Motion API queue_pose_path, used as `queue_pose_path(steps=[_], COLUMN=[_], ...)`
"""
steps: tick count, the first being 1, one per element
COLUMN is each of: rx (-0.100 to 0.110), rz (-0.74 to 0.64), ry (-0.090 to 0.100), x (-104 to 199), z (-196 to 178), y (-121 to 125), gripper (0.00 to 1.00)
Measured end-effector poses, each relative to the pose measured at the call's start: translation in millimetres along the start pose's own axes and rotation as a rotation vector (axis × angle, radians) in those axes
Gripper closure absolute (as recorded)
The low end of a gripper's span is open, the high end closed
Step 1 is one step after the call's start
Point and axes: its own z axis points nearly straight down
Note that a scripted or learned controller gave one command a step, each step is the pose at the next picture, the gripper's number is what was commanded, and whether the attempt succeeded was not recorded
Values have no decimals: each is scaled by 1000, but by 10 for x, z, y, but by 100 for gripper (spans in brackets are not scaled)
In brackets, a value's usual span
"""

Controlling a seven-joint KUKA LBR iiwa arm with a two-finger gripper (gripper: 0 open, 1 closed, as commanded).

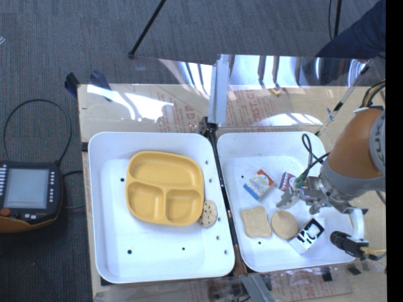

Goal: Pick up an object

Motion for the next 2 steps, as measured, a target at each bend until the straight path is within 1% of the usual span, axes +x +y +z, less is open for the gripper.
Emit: queue_pose_path(steps=[1,2], rx=[-8,-6], rz=[11,11], ry=[-1,1], x=[-138,-135], z=[170,84], y=[772,770], gripper=[0,100])
